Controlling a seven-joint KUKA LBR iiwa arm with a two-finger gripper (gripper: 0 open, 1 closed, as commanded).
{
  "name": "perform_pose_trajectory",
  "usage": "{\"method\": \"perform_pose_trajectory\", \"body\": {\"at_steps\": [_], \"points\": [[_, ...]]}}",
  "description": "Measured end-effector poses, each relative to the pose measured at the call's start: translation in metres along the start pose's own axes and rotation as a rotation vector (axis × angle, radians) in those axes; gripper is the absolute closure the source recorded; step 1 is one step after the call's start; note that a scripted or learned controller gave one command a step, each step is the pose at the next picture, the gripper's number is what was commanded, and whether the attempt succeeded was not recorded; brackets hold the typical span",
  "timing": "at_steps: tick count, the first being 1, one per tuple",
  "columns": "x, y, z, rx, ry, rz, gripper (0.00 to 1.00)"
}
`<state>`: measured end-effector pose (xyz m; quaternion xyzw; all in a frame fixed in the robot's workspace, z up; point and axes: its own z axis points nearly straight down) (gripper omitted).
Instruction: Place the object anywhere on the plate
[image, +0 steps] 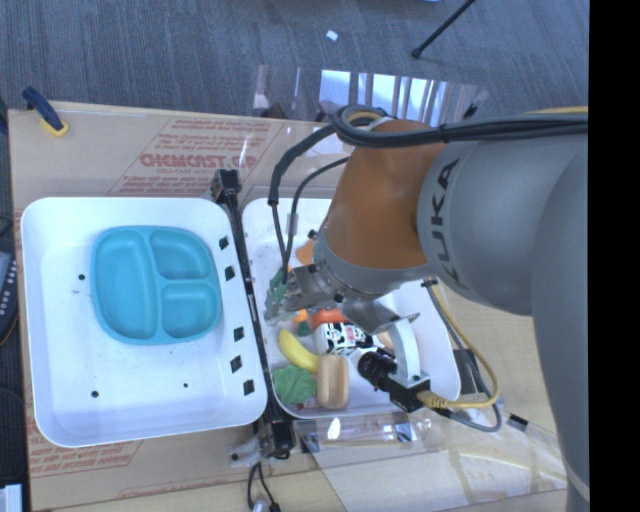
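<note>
Two shallow white bins sit side by side on the desk (90, 470), which is covered with brown printed cardboard. Left bin (50, 330): holds a light blue plate (155, 283) with three compartments, lying flat toward the upper middle of the bin, nothing resting on it. Right bin (440, 365): much of it covered by the arm (480, 200), grey with a broad orange band, reaching in from the right and down over the bin's centre. Gripper (300, 290) sits low at the left part of the right bin, near the divider between bins; whether it is open or closed cannot be told, as the wrist hides it and small parts blur together. Objects clustered in the lower left of the right bin: a yellow banana (297, 350), a green leafy item (293, 384) just below it, a tan bread-like piece (332, 381) touching the green item on its right, a black-and-white patterned object (343, 338) above the tan piece, and a small orange-red bit (327, 317) near the gripper. All of these lie in the right bin, well apart from the plate. A blue and yellow clamp (44, 111) sits at the desk's upper left corner.
</note>
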<state>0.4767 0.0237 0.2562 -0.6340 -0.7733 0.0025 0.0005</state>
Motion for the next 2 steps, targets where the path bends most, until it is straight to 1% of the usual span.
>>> {"method": "perform_pose_trajectory", "body": {"at_steps": [1,2], "points": [[0.000,0.000,0.000,0.000,0.000,0.000,0.00],[0.016,0.025,0.008,-0.001,0.000,-0.313,0.00]]}}
